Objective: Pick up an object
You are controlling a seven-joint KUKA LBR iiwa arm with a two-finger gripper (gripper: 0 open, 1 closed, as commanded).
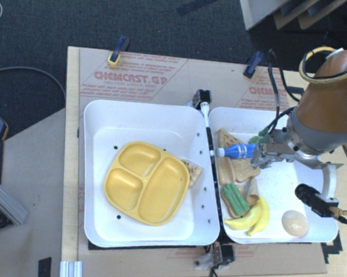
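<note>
My gripper (pixel 260 156) hangs low over the left half of the right bin (pixel 317 131). It sits at the right end of a small blue bottle (pixel 239 151) with a white cap, which lies on its side pointing left. The arm hides whether the bottle is in its grasp. Under and around the bottle lie tan bread slices (pixel 238 170). Toward the bin's front there are a green ridged piece (pixel 235 199), a yellow banana (pixel 252 219) and a pale round object (pixel 294 223).
The left bin (pixel 103 114) bears a yellow divided plate (pixel 146 182), with a small tan cracker-like piece (pixel 193 169) at its right edge. A ridge (pixel 209 161) separates the two bins. The right bin's back right part shows bare white floor.
</note>
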